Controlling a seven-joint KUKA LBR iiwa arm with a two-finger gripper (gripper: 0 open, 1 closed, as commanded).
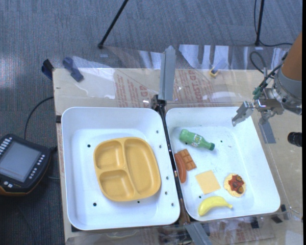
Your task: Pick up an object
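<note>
The yellow tray sits alone in the left bin. The gripper hangs spread wide and empty over the right bin's far corner, well apart from the bottle, cheese slice and banana. Flat pieces could slip, I'd guess.

A handheld control pad with a grey screen lies on the carpet at the frame's lower left. A blue clamp sits on the bench's upper left corner. Tripod legs stand on the carpet at the top.
</note>
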